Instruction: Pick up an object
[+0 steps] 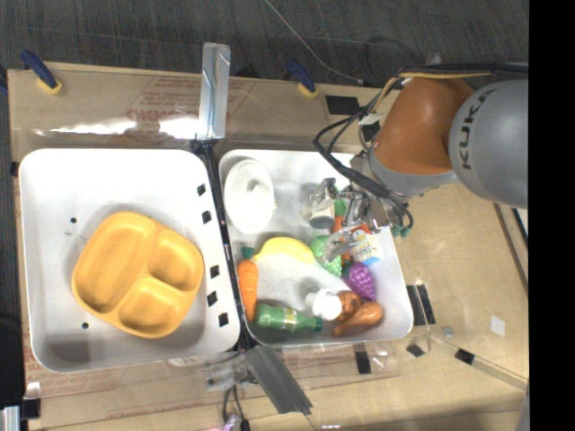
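Grey metal fingers [334, 206] hang over the right bin [395, 277]; whether they are spread or pinching anything I cannot tell. Just below them lie a yellow banana [286, 250], purple grapes [362, 281] and a carrot [248, 281]. Left of them sits a white bowl [248, 192]. Farther left, a yellow tray [137, 272] fills the left bin [45, 187].

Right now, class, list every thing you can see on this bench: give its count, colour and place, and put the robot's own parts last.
Bins: two, white, side by side on the bench.
Tray: one, yellow, three sections, in the left bin.
Bowl: one, white, back left of the right bin.
Banana: one, yellow, middle of the right bin.
Carrot: one, orange, left side of the right bin.
Bottle: one, green, front of the right bin.
Grapes: one bunch, purple, right side of the right bin.
Arm: one, grey with an orange band, reaching in from the right.
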### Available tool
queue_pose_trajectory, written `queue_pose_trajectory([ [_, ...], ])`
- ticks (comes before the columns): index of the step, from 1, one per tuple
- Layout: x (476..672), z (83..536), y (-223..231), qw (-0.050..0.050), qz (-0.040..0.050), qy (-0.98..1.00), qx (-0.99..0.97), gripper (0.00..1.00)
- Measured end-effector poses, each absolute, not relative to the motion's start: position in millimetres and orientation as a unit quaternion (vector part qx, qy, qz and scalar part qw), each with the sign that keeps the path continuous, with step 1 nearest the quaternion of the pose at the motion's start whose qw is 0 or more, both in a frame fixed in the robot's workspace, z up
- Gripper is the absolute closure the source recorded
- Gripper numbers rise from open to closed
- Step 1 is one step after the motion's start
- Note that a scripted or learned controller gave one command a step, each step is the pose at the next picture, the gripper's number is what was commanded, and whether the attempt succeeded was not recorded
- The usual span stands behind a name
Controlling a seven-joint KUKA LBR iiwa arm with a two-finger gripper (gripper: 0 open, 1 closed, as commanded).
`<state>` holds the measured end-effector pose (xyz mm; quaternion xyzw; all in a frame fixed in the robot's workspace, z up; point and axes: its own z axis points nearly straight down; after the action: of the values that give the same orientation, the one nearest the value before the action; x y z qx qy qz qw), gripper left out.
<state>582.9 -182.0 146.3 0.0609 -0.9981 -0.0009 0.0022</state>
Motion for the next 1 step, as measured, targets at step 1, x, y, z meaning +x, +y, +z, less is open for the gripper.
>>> queue_pose_trajectory([
  [1, 557.4, 92.1, -200.6, -0.001, 0.0002, -0.999, 0.04, 0.0],
])
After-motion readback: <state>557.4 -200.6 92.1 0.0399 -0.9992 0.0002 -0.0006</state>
